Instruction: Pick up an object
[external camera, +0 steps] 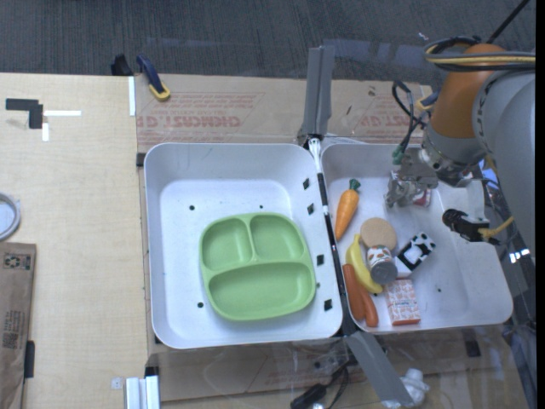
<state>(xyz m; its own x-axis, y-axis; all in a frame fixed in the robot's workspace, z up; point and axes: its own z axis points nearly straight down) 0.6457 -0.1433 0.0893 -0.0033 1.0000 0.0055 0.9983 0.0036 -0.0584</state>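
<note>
Over the right bin [477, 309], far end, gripper [407, 192] hangs low; can't tell its jaw state or whether anything's held. Below it: carrot [345, 212], banana [361, 267], can [381, 264], black-white toy [415, 250], snack box [403, 302]. Left bin [166, 228] holds green divided plate [257, 265].

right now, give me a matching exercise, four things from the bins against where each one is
Things:
1. plate
2. carrot
3. banana
4. hand

Places:
A. top of the right bin
B. right bin, by the wall between the bins, leaf end up
C. middle of the left bin
D. right bin, beside the can

Pairs: 1-C, 2-B, 3-D, 4-A
</note>
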